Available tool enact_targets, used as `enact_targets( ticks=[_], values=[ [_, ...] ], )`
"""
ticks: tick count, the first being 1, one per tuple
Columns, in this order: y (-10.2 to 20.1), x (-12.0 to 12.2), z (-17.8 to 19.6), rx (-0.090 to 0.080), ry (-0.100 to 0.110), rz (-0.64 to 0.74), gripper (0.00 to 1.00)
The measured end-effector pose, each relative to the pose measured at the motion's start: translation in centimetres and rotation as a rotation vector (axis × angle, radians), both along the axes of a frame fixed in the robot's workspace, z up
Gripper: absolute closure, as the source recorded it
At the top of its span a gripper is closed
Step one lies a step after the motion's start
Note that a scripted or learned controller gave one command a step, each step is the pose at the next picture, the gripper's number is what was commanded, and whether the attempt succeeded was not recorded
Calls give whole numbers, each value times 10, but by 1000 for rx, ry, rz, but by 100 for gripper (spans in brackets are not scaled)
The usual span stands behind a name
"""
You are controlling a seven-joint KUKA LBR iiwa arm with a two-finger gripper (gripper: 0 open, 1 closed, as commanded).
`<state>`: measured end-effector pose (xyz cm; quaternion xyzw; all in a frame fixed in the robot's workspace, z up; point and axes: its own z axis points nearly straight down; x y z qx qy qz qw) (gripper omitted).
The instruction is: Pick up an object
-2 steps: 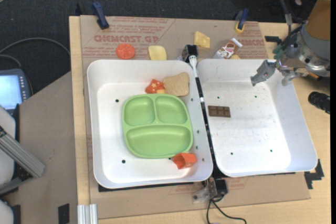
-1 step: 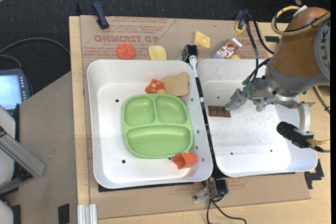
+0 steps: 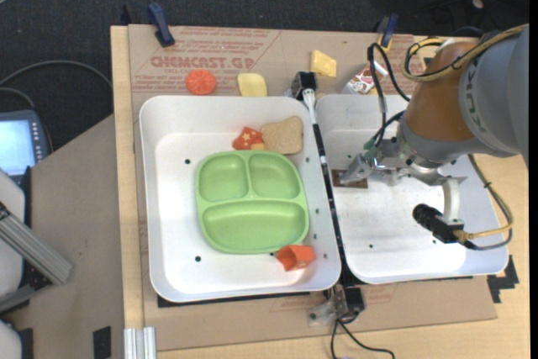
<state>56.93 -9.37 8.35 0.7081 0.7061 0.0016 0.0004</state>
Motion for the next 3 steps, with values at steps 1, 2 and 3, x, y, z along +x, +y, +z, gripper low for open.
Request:
enact_targets(
  ticks=[1,2,3],
  values=[
    [0,2,15,-1,-7,2,100],
    [-52,3,23,-6,0,-1,100],
    [56,-24,106,3,-6,14,100]
  ],
)
